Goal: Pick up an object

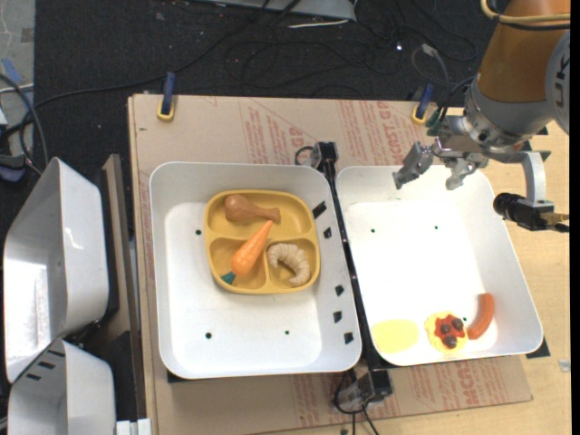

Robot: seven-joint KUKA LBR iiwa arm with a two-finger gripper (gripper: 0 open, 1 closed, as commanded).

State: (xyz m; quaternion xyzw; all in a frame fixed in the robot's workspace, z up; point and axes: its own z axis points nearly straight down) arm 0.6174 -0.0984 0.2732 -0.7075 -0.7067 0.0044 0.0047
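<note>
- Spread apart and gripping nothing, the two-finger gripper [432, 171] on the grey arm with its orange band [524, 39] hangs over the far edge of the right-hand shallow white bin [410, 243], well apart from anything it could pick up.
- Candidates in that bin lie along its near edge: an orange-red toy sausage [481, 316], a small round toy pizza with dark toppings [447, 329] just beside it, and a flat pale-yellow disc [395, 335] further left.
- Doing this step well probably means travelling to the near edge, centring over the sausage and closing across its narrow width; it looks the easiest target, though it sits close to the bin wall, so finger clearance there may be tight. The flat disc looks hard to pinch.
- Left-hand white bin [181, 315] holds a yellow three-part plastic plate [217, 211] carrying a brown toy drumstick [250, 210], an orange toy carrot [251, 250] and a pale toy shrimp [290, 261].
- Red lettering is printed on the brown cardboard sheet [245, 130] under the bins, reversed and too fragmentary to read.
</note>
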